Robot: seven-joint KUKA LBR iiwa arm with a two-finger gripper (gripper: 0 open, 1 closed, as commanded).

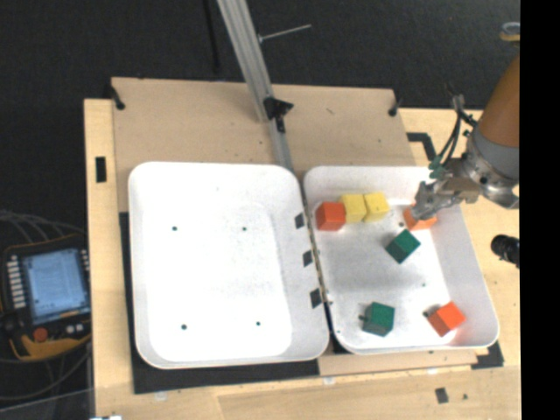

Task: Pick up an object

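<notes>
Over at the right bin's [472, 261] far edge the gripper [427, 201] sits right on an orange block [420, 219]; can't tell if it's clamped or spread; looks like the grab step; next up, a clean straight lift.

Open floor between scattered blocks [402, 247].

We see two bins [219, 182] of smooth white plastic with a faint sheen, matt coloured blocks [402, 247], a pale wooden bench [350, 112], and a brushed metal pole [249, 46].
</notes>
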